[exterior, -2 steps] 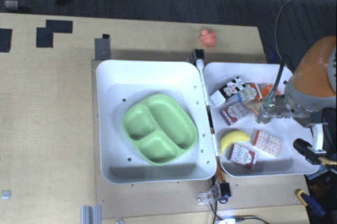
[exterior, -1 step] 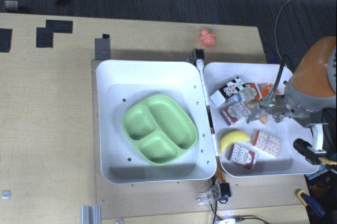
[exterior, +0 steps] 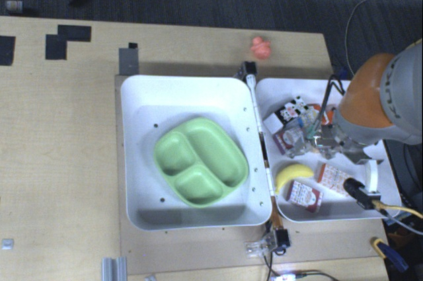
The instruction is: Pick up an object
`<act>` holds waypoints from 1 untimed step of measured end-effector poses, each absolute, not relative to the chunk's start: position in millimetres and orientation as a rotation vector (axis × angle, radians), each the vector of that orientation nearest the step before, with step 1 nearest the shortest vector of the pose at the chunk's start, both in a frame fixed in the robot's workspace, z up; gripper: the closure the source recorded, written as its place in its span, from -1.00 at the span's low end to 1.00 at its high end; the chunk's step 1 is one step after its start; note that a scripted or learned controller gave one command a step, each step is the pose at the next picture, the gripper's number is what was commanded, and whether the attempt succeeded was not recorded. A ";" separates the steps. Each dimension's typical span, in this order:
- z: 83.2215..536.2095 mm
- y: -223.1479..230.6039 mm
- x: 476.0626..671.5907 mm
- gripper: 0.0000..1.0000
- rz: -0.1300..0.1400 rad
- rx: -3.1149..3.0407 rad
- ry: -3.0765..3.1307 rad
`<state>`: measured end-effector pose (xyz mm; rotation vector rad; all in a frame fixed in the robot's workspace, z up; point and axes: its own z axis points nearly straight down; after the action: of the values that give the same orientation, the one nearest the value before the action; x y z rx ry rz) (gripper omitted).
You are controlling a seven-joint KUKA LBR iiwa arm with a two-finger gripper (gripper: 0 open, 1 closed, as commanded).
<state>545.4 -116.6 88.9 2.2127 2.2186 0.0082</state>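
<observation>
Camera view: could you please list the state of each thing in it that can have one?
green divided plate: right way up, lying in the left bin, compartments bare.
yellow object: lying in the right bin, beside a red-and-white packet.
gripper: low in the right bin among small packets.
pink object: on the bench, outside the bins.

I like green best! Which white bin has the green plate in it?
The left bin. The green divided plate lies in its middle; the right bin holds small packets and a yellow thing instead.
</observation>
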 end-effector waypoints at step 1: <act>98.9 -115.5 546.7 1.00 0.013 2.206 2.219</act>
<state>546.7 -115.5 98.9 2.2064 2.2191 0.0128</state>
